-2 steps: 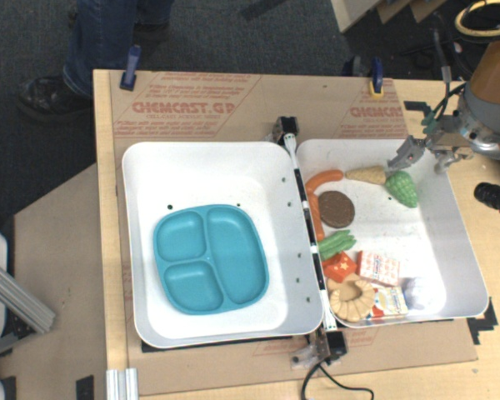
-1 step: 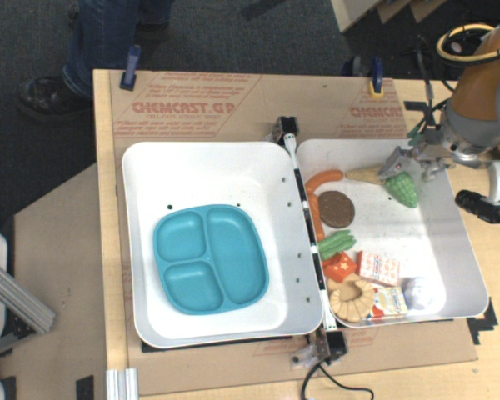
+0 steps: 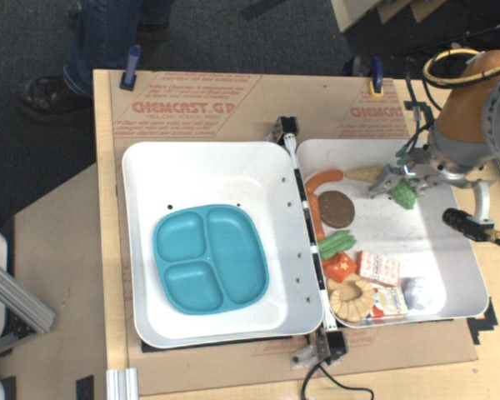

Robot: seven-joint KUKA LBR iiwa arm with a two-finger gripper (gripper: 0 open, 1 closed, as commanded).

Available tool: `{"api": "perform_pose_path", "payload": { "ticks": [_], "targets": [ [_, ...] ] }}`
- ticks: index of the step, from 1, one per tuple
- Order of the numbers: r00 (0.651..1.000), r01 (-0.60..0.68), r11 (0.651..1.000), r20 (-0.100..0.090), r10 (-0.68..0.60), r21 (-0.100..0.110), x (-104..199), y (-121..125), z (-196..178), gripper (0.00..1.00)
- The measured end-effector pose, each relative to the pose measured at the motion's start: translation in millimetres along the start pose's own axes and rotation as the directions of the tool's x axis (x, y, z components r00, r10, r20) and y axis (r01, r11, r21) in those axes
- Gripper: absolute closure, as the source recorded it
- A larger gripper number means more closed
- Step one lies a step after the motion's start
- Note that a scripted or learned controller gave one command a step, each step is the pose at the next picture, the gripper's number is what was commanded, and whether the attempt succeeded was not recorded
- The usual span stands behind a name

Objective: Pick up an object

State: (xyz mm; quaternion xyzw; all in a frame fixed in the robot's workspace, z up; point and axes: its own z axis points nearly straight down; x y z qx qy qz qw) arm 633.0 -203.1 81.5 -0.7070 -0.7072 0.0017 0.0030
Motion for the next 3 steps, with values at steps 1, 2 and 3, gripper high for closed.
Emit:
{"api": "perform_pose_path", "payload": {
  "ticks": [1,2,3],
  "targets": [
    [1.000,0.001,1.000,0.003,-0.001,-0.008,0,2,-14,1.00],
    [1.000,0.005,1.000,-0.001,-0.005,-0.003,63,-13,-3,1.00],
    [1.000,0.007,1.000,0.001,-0.007,-0.016,136,-19,-109,1.00]
  ]
}}
